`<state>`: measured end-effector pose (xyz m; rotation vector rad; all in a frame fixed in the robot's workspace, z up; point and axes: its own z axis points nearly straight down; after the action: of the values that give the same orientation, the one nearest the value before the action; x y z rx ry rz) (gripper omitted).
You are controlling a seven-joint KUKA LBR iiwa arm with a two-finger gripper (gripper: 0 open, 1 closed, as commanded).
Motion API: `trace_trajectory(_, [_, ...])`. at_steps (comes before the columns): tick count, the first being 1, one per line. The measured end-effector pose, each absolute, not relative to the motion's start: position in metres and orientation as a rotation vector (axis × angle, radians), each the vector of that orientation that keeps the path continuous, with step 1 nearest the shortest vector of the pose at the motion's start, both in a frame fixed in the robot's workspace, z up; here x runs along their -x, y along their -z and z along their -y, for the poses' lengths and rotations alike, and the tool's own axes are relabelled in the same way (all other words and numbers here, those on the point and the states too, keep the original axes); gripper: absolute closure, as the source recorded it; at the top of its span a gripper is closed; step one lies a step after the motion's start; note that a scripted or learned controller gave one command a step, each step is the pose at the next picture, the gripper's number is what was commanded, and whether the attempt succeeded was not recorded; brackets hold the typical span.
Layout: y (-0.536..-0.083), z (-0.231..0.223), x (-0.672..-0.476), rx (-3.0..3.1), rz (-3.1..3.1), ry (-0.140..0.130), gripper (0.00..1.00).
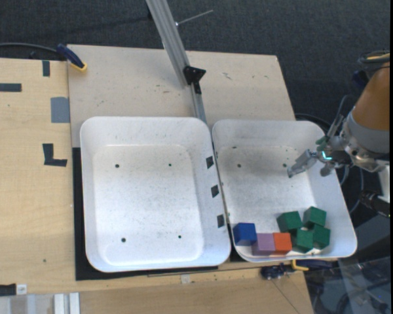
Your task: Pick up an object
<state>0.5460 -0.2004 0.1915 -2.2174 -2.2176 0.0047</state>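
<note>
Camera view: gripper (312,162), apparently spread and holding nothing, hovers over right bin (262,139), blocks (285,234) clustered in its near corner.

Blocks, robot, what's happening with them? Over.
Tool over right bin, near its right wall, nothing visibly in it. Blocks bunched in that bin's near corner, untouched. Nothing between tool and blocks.

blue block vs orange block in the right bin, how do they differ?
Colour: the blue block is blue, the orange block orange. Position: the blue block lies nearest the divider between the bins; the orange block lies further right, against the green blocks. A purple block separates them. Both are small cubes along the right bin's near wall.
</note>
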Motion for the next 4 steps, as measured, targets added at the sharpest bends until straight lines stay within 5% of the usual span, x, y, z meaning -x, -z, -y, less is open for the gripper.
trace_trajectory(1, [-0.194, 0.200, -0.547, 2.219, 2.222, -0.001, 0.00])
trace_trajectory(3, [-0.089, 0.196, -0.554, 2.219, 2.222, -0.005, 0.00])
trace_trajectory(4, [-0.101, 0.195, -0.555, 2.217, 2.222, -0.002, 1.00])
